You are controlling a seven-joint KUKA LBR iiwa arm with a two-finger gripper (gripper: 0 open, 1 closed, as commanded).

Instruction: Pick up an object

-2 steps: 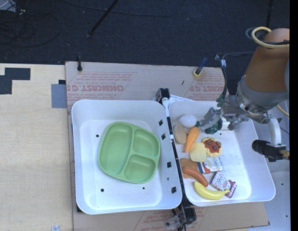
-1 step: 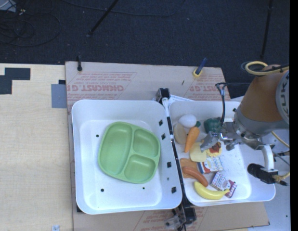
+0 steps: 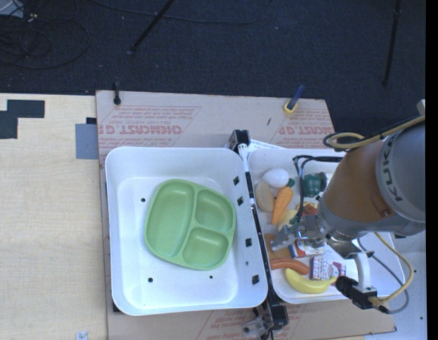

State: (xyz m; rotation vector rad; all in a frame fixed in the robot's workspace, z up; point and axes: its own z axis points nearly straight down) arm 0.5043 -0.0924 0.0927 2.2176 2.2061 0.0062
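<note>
While the arm [image 3: 367, 190] reaches from the right over the right bin [image 3: 395, 264], its tool [image 3: 298, 238] hangs low among the heaped toy foods, and whether it is released or clenched cannot be told from above; no item is seen gripped. Candidate objects lie crowded in that bin: one orange carrot [image 3: 281, 204], one white egg [image 3: 277, 178], one yellow banana [image 3: 308, 282], one reddish sausage [image 3: 289, 265], one small printed carton [image 3: 323, 268] and one dark green piece [image 3: 314, 184]; others are hidden beneath the wrist. Such items are judged light, stiff and smooth plastic, liable to slip; the carrot, nearest the tool, is best taken across its thick middle; the egg would likely roll. One green divided plate [image 3: 190, 223] occupies the left bin [image 3: 127, 261]; two bins stand on the table [image 3: 42, 225].
</note>
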